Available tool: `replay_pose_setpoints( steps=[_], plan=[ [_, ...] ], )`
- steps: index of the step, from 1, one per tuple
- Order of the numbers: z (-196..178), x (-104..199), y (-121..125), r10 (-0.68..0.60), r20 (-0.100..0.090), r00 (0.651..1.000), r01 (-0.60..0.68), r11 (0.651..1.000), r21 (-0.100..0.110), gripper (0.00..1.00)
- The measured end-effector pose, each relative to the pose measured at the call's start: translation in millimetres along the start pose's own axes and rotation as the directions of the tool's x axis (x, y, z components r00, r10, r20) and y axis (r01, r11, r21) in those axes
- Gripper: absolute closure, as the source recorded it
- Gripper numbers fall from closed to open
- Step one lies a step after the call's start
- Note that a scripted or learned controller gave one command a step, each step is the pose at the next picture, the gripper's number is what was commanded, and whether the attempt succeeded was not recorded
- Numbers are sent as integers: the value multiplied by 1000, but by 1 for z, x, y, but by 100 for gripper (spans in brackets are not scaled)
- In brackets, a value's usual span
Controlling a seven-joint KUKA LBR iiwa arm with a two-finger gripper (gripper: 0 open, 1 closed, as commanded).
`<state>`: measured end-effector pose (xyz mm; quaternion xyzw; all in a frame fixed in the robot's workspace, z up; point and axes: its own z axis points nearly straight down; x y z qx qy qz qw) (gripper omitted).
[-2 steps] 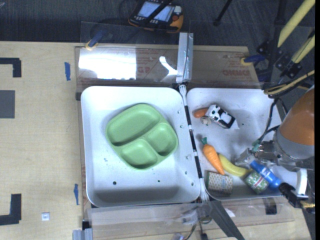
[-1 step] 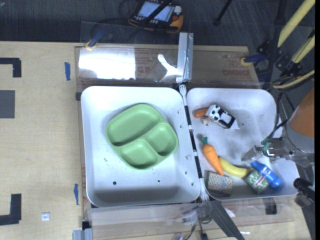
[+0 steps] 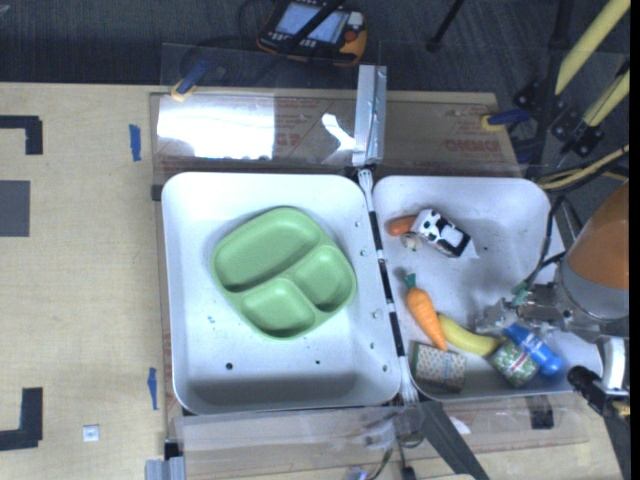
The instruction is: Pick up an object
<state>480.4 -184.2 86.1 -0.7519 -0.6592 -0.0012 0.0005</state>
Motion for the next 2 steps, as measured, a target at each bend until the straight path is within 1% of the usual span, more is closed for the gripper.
replay_pose_setpoints(
  steps=[1,2],
  plan=[
    [-11,-1,1,1,2,1000,-1,1000,-4,100],
    [-120,37,35,-150,3,989,150,989,1,100]
  ],
)
